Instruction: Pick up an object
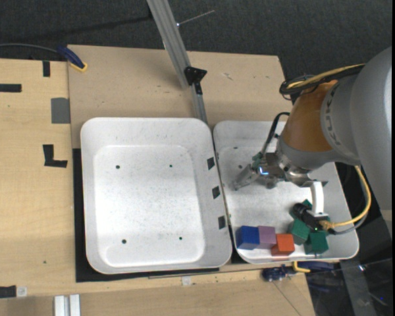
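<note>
My gripper (248, 170) hangs over the upper middle of the right bin (237, 137), with the arm reaching in from the right. Its two fingers are spread, so it stands open, and only bare bin floor shows between them. A small green bit (258, 157) shows by the upper finger; I cannot tell what it is. Along the bin's near edge lie a blue block (248, 236), a purple block (267, 235), an orange block (284, 243) and two dark green blocks (299, 229) (316, 242), all well below the gripper.
The left bin (92, 143) sits beside the right one, sharing a raised rim. A slanted metal rail (178, 45) runs down to the bins' far edge. Brown bench surface surrounds both bins.
</note>
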`<control>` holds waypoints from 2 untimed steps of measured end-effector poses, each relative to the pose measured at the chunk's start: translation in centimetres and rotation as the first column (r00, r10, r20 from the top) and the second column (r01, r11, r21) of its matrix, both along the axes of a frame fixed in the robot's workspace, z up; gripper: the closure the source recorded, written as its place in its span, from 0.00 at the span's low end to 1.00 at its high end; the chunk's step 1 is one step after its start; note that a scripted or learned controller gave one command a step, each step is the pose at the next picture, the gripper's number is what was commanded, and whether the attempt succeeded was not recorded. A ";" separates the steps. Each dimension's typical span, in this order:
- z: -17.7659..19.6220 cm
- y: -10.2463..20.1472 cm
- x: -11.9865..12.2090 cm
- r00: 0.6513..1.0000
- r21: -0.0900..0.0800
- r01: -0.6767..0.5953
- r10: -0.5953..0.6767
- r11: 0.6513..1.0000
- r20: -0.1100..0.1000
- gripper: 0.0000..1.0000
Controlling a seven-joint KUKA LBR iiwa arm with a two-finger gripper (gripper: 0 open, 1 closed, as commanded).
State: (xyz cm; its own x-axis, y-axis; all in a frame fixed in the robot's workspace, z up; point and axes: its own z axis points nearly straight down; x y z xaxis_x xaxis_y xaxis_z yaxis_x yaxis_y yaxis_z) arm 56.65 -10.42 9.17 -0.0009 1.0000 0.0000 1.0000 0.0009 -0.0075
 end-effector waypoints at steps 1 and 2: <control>1.3 0.1 0.1 1.000 0.001 -0.001 0.001 1.000 0.004 1.00; 7.4 -0.5 0.0 1.000 -0.001 0.000 0.000 1.000 0.012 1.00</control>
